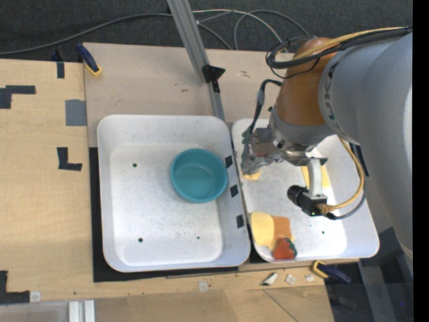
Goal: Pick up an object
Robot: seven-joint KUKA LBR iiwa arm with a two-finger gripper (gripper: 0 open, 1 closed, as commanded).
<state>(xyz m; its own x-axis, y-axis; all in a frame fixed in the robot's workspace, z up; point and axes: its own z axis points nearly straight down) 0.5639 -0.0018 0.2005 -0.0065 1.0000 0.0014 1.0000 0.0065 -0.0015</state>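
We see the desk (40, 139) carrying two white bins side by side. The left bin (127, 180) holds a teal bowl (198, 174) near its middle. The grey arm (362, 92) reaches over the right bin (348, 237), its tool (251, 169) low at the bin's left edge, just above a small yellow object (251, 175). A yellow block (263, 229) and an orange-red piece (284, 245) lie together near the front edge.

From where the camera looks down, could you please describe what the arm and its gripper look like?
The arm is bulky, rounded and light grey, with an orange band above the wrist. Black cables loop over the band, and a yellow-orange cable curves below it. The gripper is a small, dark grey metal assembly.
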